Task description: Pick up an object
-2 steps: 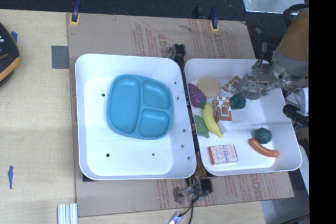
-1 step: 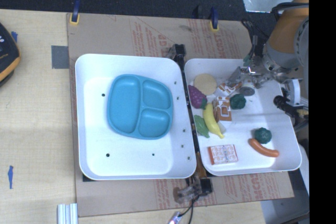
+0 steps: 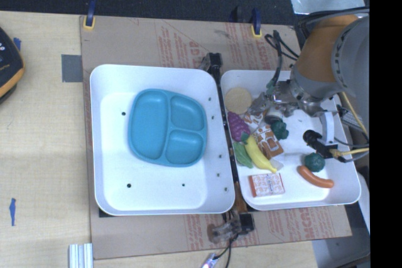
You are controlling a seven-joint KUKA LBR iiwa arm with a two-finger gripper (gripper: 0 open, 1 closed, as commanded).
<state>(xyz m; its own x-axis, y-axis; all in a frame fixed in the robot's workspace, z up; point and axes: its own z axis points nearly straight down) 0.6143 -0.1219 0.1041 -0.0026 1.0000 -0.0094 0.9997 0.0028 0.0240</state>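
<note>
The right bin (image 3: 342, 198) holds several toy foods. Among them are a tan round disc (image 3: 239, 98), a purple bunch (image 3: 237, 127), a yellow banana (image 3: 259, 155), a brown-and-white piece (image 3: 269, 141), a dark green piece (image 3: 279, 129), a second green piece (image 3: 315, 162), an orange sausage (image 3: 316, 178) and a red-and-white packet (image 3: 266, 184). My gripper (image 3: 267, 108) hangs low over the back middle of this bin, just right of the tan disc and above the dark green piece. The arm's grey wrist and orange band (image 3: 323, 50) cover the bin's back right corner.
The left bin (image 3: 107, 198) holds a blue divided plate (image 3: 168, 127). A black clamp (image 3: 213, 63) sits between the bins at the back, and another clamp (image 3: 229, 229) at the front. Cables (image 3: 348, 147) trail over the right bin's right edge.
</note>
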